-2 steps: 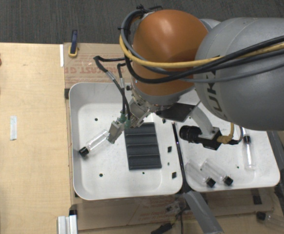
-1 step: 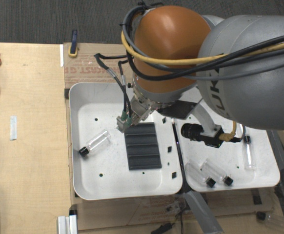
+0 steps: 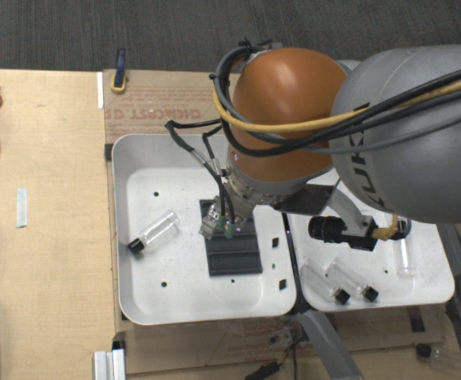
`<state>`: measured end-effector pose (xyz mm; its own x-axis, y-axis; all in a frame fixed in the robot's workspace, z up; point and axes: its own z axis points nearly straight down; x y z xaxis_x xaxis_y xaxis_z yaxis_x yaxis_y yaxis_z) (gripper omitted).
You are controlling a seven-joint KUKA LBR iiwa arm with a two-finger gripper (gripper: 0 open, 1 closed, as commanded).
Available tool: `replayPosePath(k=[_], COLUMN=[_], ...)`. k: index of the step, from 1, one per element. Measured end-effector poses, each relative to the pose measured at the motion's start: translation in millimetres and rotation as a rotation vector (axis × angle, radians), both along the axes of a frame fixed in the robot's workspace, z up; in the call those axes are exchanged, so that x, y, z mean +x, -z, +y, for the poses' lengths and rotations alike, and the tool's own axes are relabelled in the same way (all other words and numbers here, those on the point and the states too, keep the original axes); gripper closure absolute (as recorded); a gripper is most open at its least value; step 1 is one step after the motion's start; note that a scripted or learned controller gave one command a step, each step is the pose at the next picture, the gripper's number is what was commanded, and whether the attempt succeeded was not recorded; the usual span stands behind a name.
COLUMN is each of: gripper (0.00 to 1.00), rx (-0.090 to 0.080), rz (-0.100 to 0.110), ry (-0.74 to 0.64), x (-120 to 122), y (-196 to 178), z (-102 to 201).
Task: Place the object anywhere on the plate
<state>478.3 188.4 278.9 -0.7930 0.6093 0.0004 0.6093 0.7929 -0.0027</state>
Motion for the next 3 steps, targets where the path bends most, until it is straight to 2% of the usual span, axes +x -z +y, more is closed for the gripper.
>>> replayPosePath(k=[1, 2, 3], gripper=[1.00, 1.00, 1.00], rx=[0.000, 0.001, 0.001], rz=[0.000, -0.002, 0.001], ry=[-0.050, -0.045, -0.170], x=[46, 44, 2], y=[34, -28, 32], z=[-31, 18, -14])
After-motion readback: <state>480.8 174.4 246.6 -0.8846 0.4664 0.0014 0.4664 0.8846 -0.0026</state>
